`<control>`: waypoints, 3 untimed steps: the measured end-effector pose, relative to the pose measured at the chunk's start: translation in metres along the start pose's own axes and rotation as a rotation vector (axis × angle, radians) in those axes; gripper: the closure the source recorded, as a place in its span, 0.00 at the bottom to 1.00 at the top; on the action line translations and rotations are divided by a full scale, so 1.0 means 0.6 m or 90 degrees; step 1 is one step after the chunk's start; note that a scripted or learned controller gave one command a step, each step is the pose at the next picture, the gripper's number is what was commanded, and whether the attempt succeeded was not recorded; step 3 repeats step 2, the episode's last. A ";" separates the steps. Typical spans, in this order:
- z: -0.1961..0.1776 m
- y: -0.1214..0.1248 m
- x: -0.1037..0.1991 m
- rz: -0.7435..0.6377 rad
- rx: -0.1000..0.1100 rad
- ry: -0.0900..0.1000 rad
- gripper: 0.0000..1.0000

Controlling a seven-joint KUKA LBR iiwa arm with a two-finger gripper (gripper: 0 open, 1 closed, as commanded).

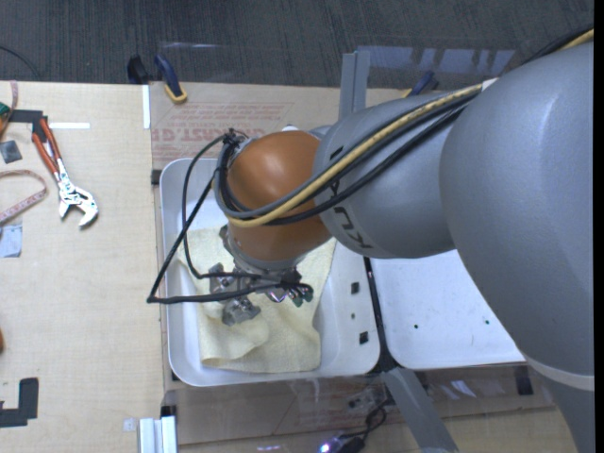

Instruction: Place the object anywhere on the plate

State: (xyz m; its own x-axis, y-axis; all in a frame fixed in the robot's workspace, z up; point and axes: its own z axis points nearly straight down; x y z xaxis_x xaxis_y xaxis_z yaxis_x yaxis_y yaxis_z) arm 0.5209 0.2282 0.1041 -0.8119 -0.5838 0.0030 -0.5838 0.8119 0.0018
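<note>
Where arm (425, 168) meets left bin (175, 253): rumpled cloth (283, 338), object's axis indiscernible.

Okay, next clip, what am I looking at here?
A grey KUKA arm reaches in from the right and hangs over the left white bin, its orange band above the wrist. The gripper is low over a pale yellow cloth crumpled in that bin. Whether it has hold of anything cannot be told from this angle. The right bin lies under the arm's bulk. Off on the bench to the left lies an adjustable wrench.
</note>
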 end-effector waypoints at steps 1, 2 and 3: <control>-0.037 0.024 0.032 0.028 0.000 -0.001 1.00; 0.023 0.034 0.046 0.068 0.000 -0.002 1.00; 0.023 0.034 0.046 0.068 0.000 -0.002 1.00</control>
